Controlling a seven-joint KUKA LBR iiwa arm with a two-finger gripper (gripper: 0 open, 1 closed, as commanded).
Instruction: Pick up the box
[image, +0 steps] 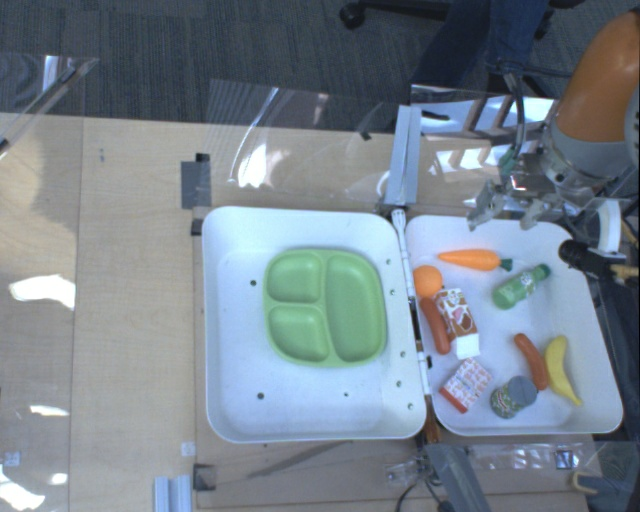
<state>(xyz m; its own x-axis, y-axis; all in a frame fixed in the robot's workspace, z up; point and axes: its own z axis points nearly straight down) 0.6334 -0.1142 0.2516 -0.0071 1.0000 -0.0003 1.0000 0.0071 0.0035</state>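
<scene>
Nearest me, along the near side of the right bin (600, 425), I count one box (466, 384), red and white and lying flat, and one grey ball (513, 397) just right of it. Going farther in that bin I see one banana (560, 368), two sausages (530, 360), one beside the banana and one longer at the left wall, one white carton (457, 322) resting against that longer sausage, one orange (427, 281), one green bottle (520, 287) and one carrot (470, 260). One green three-part plate (328, 306) sits alone in the left bin (235, 400). My gripper (510, 205) hangs over the far edge of the right bin, well apart from the box; I cannot tell its state from this angle.
</scene>
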